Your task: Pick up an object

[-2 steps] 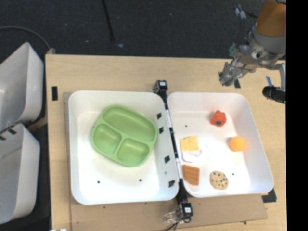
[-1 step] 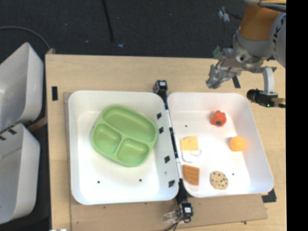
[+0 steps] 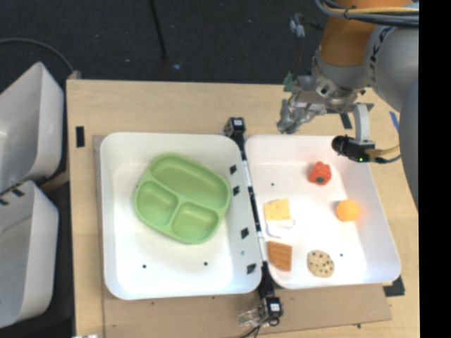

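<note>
Arm parked high over the bench, nothing picked yet

The arm (image 3: 366, 27) reaches in from the right, its gripper (image 3: 292, 118) above the back edge of the right bin (image 3: 373, 259), carrying nothing; whether it is open I cannot tell. The left bin (image 3: 113, 259) bears a green tray (image 3: 183, 197) (likely a drop spot). In the right bin the small things lie well apart, which should ease a grasp: yellow block (image 3: 277, 209), waffle (image 3: 280, 255), cookie (image 3: 320, 263), red fruit (image 3: 319, 172), orange ball (image 3: 347, 210).
</note>
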{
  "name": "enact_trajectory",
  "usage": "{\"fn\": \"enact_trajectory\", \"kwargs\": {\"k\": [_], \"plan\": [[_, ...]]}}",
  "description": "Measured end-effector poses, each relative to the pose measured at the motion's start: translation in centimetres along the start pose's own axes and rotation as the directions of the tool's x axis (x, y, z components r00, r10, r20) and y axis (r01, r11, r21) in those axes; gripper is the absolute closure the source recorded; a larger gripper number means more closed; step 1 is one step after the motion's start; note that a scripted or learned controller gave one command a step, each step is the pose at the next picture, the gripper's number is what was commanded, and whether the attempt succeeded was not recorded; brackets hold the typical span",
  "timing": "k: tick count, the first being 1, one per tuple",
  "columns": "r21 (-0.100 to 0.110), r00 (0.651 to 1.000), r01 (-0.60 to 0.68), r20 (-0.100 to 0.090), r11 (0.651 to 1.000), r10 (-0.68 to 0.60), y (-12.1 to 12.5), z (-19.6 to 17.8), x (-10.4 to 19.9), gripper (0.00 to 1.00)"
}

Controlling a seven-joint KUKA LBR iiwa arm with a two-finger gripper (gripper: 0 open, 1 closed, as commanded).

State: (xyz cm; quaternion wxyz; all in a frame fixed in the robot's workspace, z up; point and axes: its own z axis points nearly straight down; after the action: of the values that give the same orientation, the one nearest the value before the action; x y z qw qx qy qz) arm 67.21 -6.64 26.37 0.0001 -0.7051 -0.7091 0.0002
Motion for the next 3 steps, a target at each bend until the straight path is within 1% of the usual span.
{"fn": "enact_trajectory", "kwargs": {"k": [2, 3], "plan": [[0.001, 1.0, 0.0, 0.0, 1.0, 0.0, -0.4, 2.4, 10.1, 1.0], [-0.003, 1.0, 0.001, -0.001, 1.0, -0.001, 0.7, 1.2, 15.5, 1.0]]}}
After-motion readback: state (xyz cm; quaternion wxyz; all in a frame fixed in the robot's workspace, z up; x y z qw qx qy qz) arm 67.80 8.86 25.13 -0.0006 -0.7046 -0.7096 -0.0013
